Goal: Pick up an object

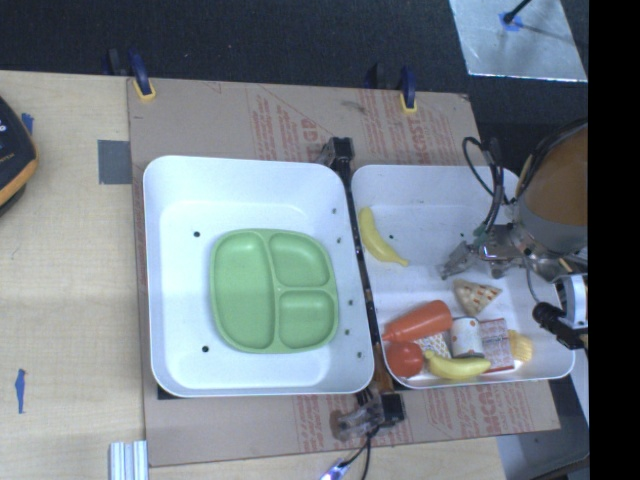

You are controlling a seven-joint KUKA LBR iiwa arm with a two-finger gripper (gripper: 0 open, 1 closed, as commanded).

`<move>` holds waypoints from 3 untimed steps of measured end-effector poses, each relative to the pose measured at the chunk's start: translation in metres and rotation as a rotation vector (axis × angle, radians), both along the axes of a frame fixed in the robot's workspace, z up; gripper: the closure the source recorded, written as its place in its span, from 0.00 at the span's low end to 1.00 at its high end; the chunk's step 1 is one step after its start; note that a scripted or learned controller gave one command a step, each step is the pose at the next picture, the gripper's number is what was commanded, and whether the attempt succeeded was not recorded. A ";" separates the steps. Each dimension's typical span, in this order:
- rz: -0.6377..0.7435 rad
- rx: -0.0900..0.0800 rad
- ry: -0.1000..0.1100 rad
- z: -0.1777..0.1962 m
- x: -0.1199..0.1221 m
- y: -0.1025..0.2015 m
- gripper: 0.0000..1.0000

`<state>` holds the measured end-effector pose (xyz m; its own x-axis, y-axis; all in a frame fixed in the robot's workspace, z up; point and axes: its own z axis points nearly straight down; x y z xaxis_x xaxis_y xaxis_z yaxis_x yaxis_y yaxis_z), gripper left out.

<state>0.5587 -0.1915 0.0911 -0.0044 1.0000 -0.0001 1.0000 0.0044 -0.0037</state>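
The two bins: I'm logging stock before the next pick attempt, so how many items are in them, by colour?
Green: 1, the divided plate in the left bin
Yellow: 3, two bananas and a small block
Orange-red: 2, carrot and tomato
Tan: 1, wedge
Other: 1 can, 1 flat packet
Total: 9

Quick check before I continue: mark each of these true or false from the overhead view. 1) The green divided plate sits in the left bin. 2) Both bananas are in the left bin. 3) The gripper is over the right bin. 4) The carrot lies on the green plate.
1) The green divided plate sits in the left bin: true.
2) False: both the upper banana and the lower banana lie in the right bin.
3) The gripper is over the right bin: true.
4) False: the carrot lies in the right bin, near its front left corner.
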 end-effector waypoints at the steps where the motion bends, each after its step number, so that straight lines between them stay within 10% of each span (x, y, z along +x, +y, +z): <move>1: 0.001 0.000 -0.002 0.001 0.044 -0.020 0.00; 2: 0.000 0.000 -0.002 0.087 -0.023 -0.021 0.00; 3: 0.001 0.000 0.001 0.033 -0.032 0.003 0.00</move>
